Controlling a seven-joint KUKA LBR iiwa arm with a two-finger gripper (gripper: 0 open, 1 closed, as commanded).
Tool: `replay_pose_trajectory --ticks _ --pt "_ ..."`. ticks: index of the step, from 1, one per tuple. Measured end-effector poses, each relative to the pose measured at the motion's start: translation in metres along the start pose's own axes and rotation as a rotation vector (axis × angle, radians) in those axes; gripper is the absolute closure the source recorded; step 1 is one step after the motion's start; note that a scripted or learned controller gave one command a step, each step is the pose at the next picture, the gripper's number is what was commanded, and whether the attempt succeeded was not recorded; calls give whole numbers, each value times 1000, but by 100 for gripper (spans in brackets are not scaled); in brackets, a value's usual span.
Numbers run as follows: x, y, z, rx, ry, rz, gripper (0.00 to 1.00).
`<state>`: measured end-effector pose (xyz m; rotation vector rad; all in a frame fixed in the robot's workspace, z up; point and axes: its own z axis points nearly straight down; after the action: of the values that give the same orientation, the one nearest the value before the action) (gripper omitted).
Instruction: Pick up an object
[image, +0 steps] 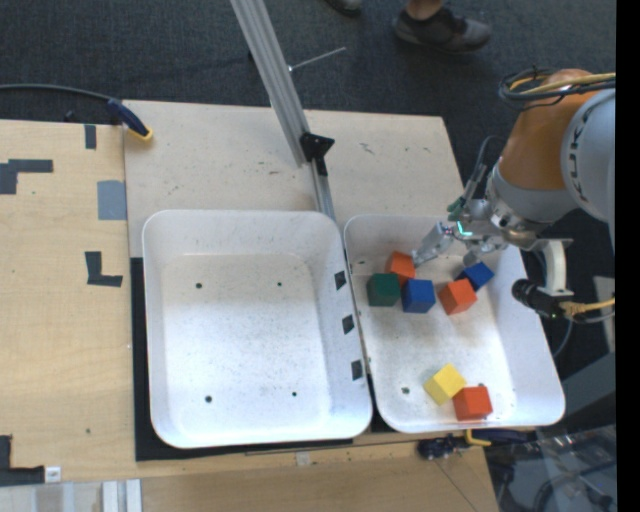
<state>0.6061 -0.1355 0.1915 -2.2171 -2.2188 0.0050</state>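
In the right bin (520, 395), toward its far edge, the gripper (437, 243) hangs over a cluster of small blocks. We see its fingers spread, their tips angled down and leftward, with nothing between them.

The candidates lie as follows. An orange block (401, 265) sits just beside the fingertips, nearest the far edge. A green block (382, 290) lies against the bin's left wall, and a blue block (418, 296) stands just beside it. A second orange block (457, 296) and a smaller blue block (478, 274) lie toward the right wall, touching or nearly so. Near the front edge, well apart from the cluster, a yellow block (444, 383) and a red block (472, 402) sit together. The left bin (160, 300) holds no blocks.

We judge the step in hand to be the approach and descent onto one block, most likely the orange block nearest the tips. To do it well:

1. Centre the spread fingers over that block alone.
2. Align the fingers with two opposite flat faces, not across a corner.
3. Keep one finger out of the narrow gap toward the blue block below it; a tip landing on a neighbour would likely block the descent.
4. Descend fully before closing, then lift straight up.
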Motion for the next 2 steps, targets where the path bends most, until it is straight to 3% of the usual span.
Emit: replay_pose_trajectory --ticks 1,2 --pt "0 1 -3 -5 -1 -1 0" --pt "5 -3 43 0 -1 -1 0"
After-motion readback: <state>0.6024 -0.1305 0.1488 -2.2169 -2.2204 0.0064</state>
